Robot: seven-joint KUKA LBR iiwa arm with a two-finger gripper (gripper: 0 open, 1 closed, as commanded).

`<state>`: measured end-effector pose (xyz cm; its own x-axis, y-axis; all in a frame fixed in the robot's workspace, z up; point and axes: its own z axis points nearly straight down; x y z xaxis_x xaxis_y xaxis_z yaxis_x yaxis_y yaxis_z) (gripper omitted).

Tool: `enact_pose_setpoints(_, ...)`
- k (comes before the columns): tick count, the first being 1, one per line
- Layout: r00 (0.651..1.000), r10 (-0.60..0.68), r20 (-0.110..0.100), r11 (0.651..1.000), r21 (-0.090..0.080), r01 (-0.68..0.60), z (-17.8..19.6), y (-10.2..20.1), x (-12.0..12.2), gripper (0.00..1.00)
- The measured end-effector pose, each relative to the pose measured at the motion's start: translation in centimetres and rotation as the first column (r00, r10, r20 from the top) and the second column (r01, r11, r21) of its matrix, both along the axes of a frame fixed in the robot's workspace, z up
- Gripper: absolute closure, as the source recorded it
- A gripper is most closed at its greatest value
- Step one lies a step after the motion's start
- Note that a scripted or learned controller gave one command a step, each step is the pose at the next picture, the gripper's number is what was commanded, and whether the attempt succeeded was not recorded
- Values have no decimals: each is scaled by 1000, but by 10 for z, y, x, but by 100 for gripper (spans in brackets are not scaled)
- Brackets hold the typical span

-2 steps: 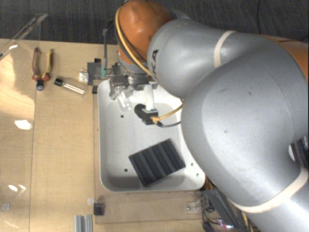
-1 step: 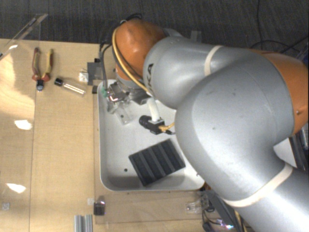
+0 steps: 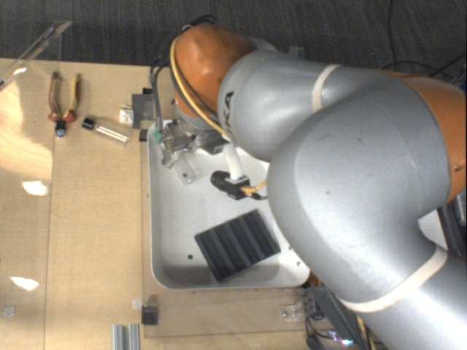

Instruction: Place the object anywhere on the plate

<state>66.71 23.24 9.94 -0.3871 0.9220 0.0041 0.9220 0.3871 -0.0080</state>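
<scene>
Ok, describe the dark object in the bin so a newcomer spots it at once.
Start at the white bin under the grey arm. Near its lower edge lies a flat dark slab, set askew. Parallel ridges across its top mark it out.

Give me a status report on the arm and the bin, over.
Gripper at the white bin, upper-left corner. Black ribbed block lies flat in the bin, apart from the gripper. Pliers outside on the bench.
</scene>
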Motion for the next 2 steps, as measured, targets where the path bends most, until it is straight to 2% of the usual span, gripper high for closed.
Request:
enact_pose_setpoints(1, 998, 60, 16, 998, 2, -60, 125, -10, 2, 100)
enact_pose_setpoints(2, 932, 363, 14, 932, 0, -363, 96, -14, -75, 100)
